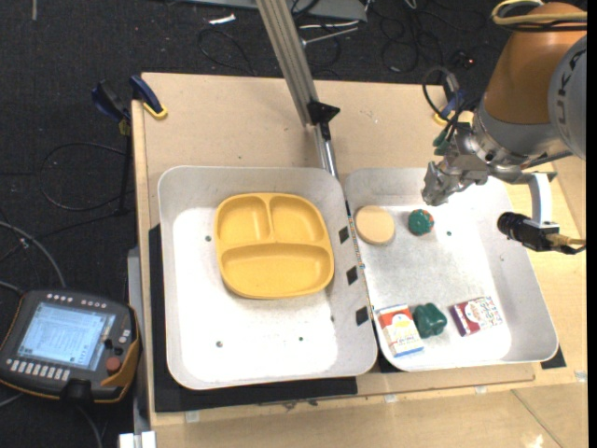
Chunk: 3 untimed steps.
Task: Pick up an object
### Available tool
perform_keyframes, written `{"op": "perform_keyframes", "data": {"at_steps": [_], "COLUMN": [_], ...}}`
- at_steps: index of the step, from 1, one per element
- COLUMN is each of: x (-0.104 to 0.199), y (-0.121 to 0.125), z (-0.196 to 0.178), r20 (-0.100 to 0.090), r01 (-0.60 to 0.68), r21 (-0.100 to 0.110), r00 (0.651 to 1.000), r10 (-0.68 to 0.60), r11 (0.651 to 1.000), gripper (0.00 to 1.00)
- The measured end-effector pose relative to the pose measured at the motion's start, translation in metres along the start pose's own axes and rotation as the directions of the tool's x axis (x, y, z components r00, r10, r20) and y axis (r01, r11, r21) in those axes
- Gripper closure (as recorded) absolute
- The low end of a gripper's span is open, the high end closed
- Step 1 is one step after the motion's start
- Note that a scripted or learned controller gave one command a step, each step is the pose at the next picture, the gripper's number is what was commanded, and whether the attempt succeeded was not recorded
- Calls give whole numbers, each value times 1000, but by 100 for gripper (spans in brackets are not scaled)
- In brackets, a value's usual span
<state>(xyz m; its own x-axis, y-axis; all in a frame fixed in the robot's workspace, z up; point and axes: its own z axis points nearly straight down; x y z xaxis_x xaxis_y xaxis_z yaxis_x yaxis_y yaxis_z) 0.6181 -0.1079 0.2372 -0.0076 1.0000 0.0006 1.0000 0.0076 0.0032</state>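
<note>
A yellow tray (274, 245) sits in the white bin (187, 343); right of it lie a tan disc (375, 225) and a green, possibly red-flecked, ball (422, 221).

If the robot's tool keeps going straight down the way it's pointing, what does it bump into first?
Probably the bare floor of the right bin, or the small green ball just below-left of the tool. Depth is hard to judge from this slanted view.

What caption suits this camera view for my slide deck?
End effector hovering above the small green object in the right bin.
</note>
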Motion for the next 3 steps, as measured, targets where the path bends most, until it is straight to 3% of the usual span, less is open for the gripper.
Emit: {"op": "perform_keyframes", "data": {"at_steps": [2,3], "x": [119,181], "y": [-7,6], "z": [12,10], "r20": [-1,-2], "r01": [1,2], "r21": [4,1], "r00": [1000,1000], "r10": [-1,-2], "r11": [1000,1000], "gripper": [100,100]}}
